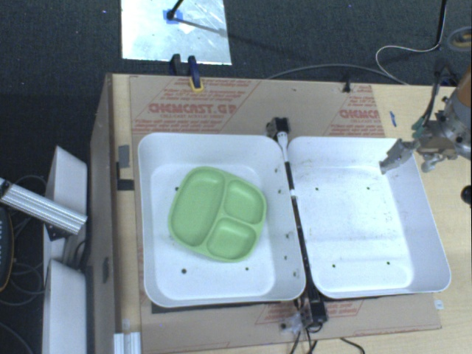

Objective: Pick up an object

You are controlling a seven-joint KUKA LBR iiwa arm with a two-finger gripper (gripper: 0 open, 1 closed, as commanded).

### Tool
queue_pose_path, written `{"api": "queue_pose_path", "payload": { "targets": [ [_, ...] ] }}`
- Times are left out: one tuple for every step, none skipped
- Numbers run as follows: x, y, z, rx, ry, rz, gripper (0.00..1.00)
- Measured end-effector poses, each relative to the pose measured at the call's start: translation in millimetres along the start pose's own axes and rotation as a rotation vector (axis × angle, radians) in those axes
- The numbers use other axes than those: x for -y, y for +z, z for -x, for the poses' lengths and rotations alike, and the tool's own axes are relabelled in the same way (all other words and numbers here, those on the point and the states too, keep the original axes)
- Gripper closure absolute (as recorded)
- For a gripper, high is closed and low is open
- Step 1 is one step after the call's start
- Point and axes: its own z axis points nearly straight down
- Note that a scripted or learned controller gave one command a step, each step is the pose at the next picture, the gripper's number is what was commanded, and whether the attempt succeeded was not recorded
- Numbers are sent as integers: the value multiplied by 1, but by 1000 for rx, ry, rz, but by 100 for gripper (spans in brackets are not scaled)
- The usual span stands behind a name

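Note:
A light green divided plate (217,213) with three compartments lies flat in the middle of the left white bin (158,271). My gripper (411,160) hangs over the far right corner of the right white bin (428,260), well away from the plate. Its two grey fingers (391,159) are spread apart, so it is open with nothing between them. The orange band of the arm shows at the right edge, above the gripper.
A black divider with cables (293,198) runs between the two bins. The bins sit on a cardboard-covered bench (221,105). A metal rail (40,205) juts in from the left, off the bench.

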Motion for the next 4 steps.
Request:
{"api": "queue_pose_path", "payload": {
  "targets": [
    [32,181,-16,-2,2,-5,0],
    [85,189,-11,-1,2,-1,0],
    [84,189,-80,-2,0,-2,0],
    [23,188,-21,1,2,1,0]
  ]
}}
